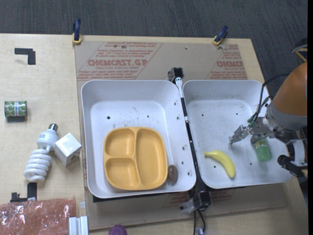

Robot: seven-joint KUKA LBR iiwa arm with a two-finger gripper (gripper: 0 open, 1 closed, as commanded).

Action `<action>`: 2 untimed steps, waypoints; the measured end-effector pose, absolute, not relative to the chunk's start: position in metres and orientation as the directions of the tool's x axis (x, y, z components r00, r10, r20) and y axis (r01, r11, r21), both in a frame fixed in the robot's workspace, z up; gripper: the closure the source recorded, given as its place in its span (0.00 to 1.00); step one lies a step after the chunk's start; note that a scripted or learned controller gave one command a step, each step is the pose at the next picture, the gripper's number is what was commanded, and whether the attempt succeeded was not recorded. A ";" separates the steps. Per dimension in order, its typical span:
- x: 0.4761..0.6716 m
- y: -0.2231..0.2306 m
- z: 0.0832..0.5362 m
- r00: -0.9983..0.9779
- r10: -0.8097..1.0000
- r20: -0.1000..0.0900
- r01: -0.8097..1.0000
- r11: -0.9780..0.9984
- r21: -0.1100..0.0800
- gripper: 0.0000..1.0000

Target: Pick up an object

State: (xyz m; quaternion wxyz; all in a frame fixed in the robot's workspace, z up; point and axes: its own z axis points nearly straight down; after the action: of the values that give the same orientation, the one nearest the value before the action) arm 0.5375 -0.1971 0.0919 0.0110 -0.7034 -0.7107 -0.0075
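Note:
In the right bin [215, 94] a yellow banana [221, 162] lies near the front wall. A small green object [263, 152] rests by the bin's right wall. My gripper [239, 134] hangs low over the right bin's floor, up and to the right of the banana and just left of the green object. The arm's wrist covers part of the green object. I see nothing clearly between the gripper's tips. In the left bin [98, 94] sits a yellow divided plate [135, 157] with a small brown object [172, 173] at its right edge.
Left of the bins, on the bench, lie a white spiral light bulb [40, 156], a white cube [68, 149], a small green can [15, 109] and a pink mesh bag [34, 218]. Clamps [77, 31] hold the cardboard sheet at the back.

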 end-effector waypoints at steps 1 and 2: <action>0.538 -0.203 0.102 -0.009 1.000 0.010 1.000 0.009 0.001 1.00; 0.539 -0.195 0.101 -0.015 1.000 0.027 1.000 0.015 -0.004 0.00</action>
State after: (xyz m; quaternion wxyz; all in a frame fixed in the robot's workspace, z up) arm 0.5389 -0.1947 0.1013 0.0112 -0.7018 -0.7122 -0.0082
